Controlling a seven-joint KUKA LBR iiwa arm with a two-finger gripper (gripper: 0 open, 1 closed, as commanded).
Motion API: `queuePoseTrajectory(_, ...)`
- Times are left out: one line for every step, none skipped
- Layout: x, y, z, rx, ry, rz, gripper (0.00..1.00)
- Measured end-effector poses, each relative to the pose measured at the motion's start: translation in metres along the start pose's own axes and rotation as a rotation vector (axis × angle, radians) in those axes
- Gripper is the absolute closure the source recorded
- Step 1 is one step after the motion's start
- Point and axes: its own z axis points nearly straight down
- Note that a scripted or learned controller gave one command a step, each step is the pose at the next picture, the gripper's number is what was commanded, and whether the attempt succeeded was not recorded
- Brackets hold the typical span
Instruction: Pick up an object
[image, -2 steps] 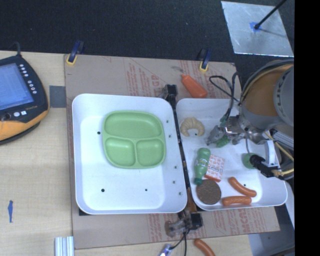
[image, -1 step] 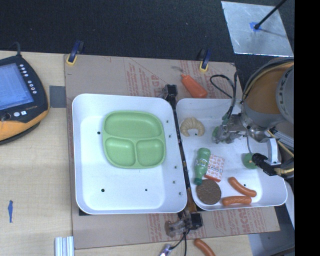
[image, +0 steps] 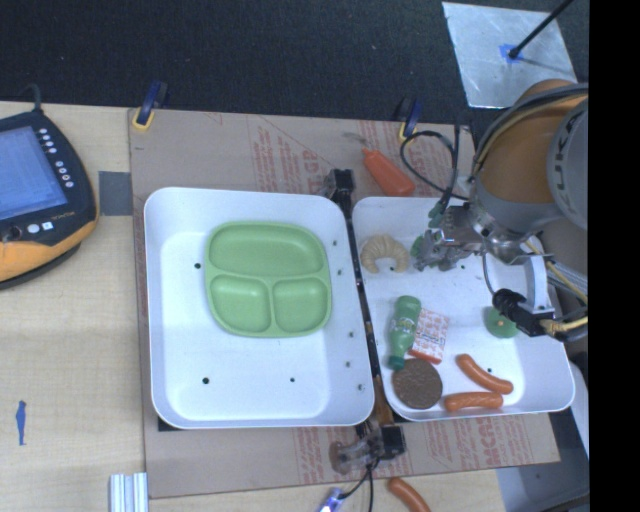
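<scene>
Round brown disc (image: 416, 383) beside two glossy sausages (image: 484, 373).

A croissant (image: 386, 253), pale tan and curved, lies near the gripper (image: 432, 250); possibly untouched.

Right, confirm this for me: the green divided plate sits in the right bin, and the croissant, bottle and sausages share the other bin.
Wrong on one count: the camera view shows the green divided plate in the left bin. The croissant, bottle and sausages do share the other bin.
</scene>
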Motion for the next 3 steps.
queuePoseTrajectory(-0.019, -0.030, -0.033, 0.002, 0.001, 0.004, 1.00)
queuePoseTrajectory(-0.004, -0.025, -0.038, 0.000, 0.000, 0.002, 1.00)
queuePoseTrajectory(-0.004, -0.025, -0.038, 0.000, 0.000, 0.002, 0.00)
